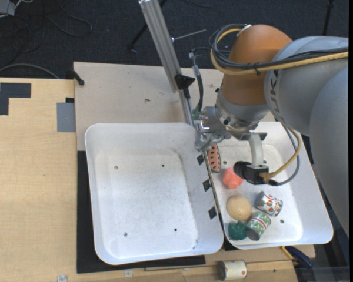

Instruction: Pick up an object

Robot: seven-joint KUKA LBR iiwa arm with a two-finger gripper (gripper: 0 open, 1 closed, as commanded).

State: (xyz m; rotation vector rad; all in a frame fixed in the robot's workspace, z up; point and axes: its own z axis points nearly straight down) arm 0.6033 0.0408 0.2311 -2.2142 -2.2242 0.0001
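The right bin holds several small objects. A striped orange-and-red piece lies at its left wall, with a pink ball beside it. Lower down are a beige ball, a dark green lump and two printed cans. My gripper hangs under the orange wrist band, over the upper left corner of the right bin, just above the striped piece. The wrist body hides the back part of this bin.
The left bin lies beside the right one, with black clips along the shared wall. A slanted aluminium rail rises behind the gripper. A small cylinder lies on the bench in front of the bins.
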